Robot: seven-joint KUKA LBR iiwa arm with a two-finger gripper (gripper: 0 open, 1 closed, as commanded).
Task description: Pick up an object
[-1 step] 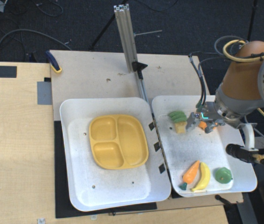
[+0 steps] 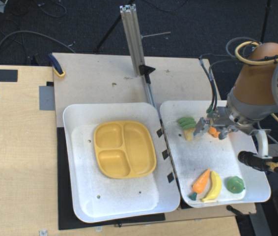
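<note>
My gripper is low over the far part of the right bin, reaching in from the right. A small orange thing shows right under it; I cannot tell whether it is gripped. Just left of the gripper lie a green vegetable and a small yellow piece. Toward the bin's near edge lie a carrot, a banana beside it, and a green round fruit to the right.
The left bin holds a yellow divided plate near its middle. A metal post rises behind the bins. The grey-and-orange arm hangs over the right bin's far right corner.
</note>
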